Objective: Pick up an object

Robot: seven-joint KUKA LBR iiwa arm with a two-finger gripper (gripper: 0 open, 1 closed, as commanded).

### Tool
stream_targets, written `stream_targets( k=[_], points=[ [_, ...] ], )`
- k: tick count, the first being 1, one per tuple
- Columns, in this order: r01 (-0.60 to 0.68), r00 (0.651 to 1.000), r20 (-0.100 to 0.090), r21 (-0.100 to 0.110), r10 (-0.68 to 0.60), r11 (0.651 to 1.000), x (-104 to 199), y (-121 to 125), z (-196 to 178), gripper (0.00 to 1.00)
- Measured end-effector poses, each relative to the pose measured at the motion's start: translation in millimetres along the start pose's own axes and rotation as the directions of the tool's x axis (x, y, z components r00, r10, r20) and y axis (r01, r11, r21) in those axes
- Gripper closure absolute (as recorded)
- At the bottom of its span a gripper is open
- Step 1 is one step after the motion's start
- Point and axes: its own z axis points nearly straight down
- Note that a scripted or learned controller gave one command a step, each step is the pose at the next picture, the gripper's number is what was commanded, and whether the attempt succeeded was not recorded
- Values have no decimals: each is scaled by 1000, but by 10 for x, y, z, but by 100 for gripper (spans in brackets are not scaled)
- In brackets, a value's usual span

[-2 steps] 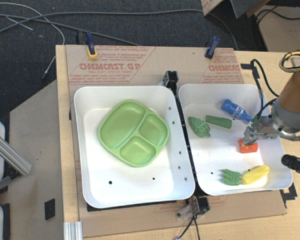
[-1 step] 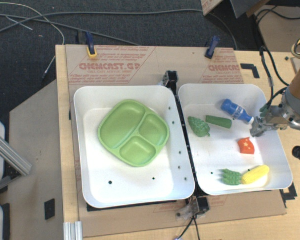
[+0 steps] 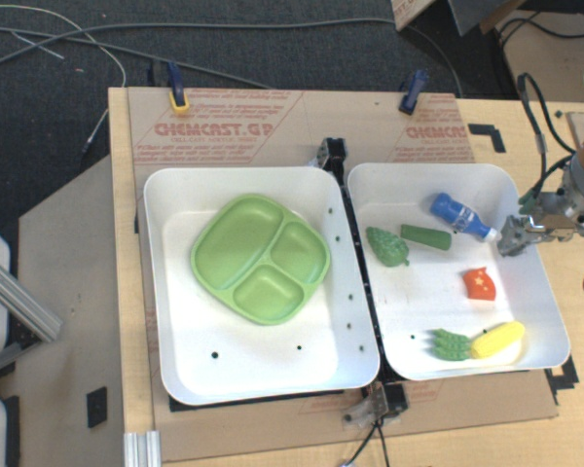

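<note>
The right bin (image 3: 535,300) holds several small toys. A blue bottle (image 3: 459,215) lies tilted near its far right. Left of it rest a dark green block (image 3: 425,236) and a green leafy toy (image 3: 389,246). A red piece (image 3: 480,284) sits mid-right. At the front lie a yellow corn-like toy (image 3: 499,339) and a green leafy piece (image 3: 451,344), touching each other. My gripper (image 3: 514,236) hangs at the bin's right rim, just right of the blue bottle and above the red piece, with nothing seen in it.
The left bin (image 3: 165,261) holds a light green divided plate (image 3: 261,258). A black clamp strip (image 3: 355,261) runs between the bins. The arm (image 3: 569,202) and cables come in from the right. Cardboard lies under both bins.
</note>
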Motion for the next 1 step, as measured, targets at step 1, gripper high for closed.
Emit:
stream_targets(
  k=[1],
  points=[
    [5, 1000, -6, 8, -4, 1000, 615, -107, -32, 100]
  ],
)
